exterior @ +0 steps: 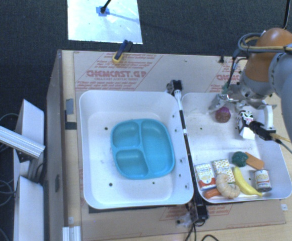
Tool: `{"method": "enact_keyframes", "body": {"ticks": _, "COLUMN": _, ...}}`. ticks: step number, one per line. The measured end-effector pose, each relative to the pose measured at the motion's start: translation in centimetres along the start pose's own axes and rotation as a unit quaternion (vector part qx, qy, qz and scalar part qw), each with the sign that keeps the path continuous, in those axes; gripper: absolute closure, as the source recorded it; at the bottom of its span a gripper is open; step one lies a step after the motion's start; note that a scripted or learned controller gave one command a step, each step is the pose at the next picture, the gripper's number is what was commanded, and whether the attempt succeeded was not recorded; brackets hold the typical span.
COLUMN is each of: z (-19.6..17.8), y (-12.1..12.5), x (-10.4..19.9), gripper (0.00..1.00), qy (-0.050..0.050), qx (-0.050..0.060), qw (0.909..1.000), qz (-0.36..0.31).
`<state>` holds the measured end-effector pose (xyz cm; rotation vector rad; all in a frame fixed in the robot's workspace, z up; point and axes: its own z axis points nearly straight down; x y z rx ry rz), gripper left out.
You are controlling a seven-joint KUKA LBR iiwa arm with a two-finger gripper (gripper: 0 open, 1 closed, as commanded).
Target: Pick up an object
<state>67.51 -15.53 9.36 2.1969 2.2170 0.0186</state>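
- Grey arm with an orange band (274, 51) reaches in from the right, wrist bent down over the right shallow white bin (286, 177); its metal two-finger gripper (225, 100) hangs low at the bin's far side
- Grip state: cannot tell
- Small round maroon object (222, 114) lies just below the gripper; whether they touch is unclear
- Blue sectioned plastic tray (142, 148) sits well to its left, in the left white bin (98, 109)

Divided tray (142, 148) in left bin (93, 134)

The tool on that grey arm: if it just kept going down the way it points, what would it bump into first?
Probably the purple ball, which lies just below the tool in the right bin. Depth is hard to judge from this slanted view, so it might meet the bin floor beside it instead.
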Motion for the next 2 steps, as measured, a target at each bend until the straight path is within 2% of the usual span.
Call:
{"method": "enact_keyframes", "body": {"ticks": 1, "z": 0.7, "y": -0.5, "x": 1.3, "gripper": 0.00, "qy": 0.002, "qx": 0.009, "qw": 1.0000, "qz": 0.002}}
{"method": "enact_keyframes", "body": {"ticks": 2, "z": -0.3, "y": -0.4, "x": 1.2, "gripper": 1.00, "qy": 0.002, "qx": 0.008, "qw": 1.0000, "qz": 0.001}}
